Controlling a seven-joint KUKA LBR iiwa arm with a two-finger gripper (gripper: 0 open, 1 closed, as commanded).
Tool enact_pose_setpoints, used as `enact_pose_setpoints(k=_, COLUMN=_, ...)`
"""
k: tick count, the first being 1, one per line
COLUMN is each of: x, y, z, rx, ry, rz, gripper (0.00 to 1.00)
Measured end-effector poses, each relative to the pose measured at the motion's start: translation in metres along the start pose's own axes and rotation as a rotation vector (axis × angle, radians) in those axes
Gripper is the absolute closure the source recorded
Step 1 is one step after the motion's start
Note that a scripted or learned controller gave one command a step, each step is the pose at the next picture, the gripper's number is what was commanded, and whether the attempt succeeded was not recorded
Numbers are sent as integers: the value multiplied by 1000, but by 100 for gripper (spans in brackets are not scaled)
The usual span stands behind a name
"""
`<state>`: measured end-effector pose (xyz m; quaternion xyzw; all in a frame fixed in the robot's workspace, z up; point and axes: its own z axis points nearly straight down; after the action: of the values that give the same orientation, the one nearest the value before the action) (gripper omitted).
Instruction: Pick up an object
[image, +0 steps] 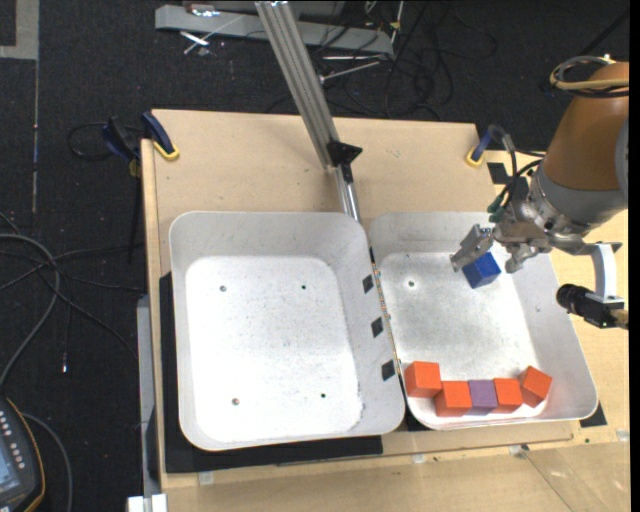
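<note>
nearest the camera, along the 6 o'clock wall of the right bin (560, 330), five blocks sit in a loose row. an orange block (423, 376) is at the row's 9 o'clock end, a second orange block (455, 396) just beside it, then a purple block (482, 393), a third orange block (507, 392), and a tilted orange block (536, 384) at the 3 o'clock end, close to the bin's corner. neighbours in the row look to be touching.

the left bin (200, 240) lies at 9 o'clock of the right one, their rims meeting in the middle of the wooden desk (250, 160).

further back, over the 12 o'clock part of the right bin, a blue block (483, 269) sits between the fingers of the gripper (490, 256). the jaws are closed on it, one grey finger at its 9 o'clock side and the other at its 3 o'clock side. the block is well apart from the row of five. whether it is off the bin floor cannot be told.

the arm (590, 150) reaches in from 3 o'clock, its orange band above the wrist.

at the far edge of the desk, a yellow-tipped clamp (160, 140) sits at the 10 o'clock corner, and a metal rail (300, 80) runs away toward 12 o'clock.
</note>
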<state>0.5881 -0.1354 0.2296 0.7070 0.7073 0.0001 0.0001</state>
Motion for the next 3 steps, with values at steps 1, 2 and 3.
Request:
enact_pose_setpoints(k=1, x=-58, y=20, z=130, rx=6, ry=-1, rz=4, gripper=0)
enact_pose_setpoints(k=2, x=-36, y=91, z=134, rx=-6, ry=-2, rz=-6, gripper=0)
enact_pose_setpoints(k=3, x=-38, y=89, z=123, rx=-3, ry=-3, rz=-4, gripper=100)
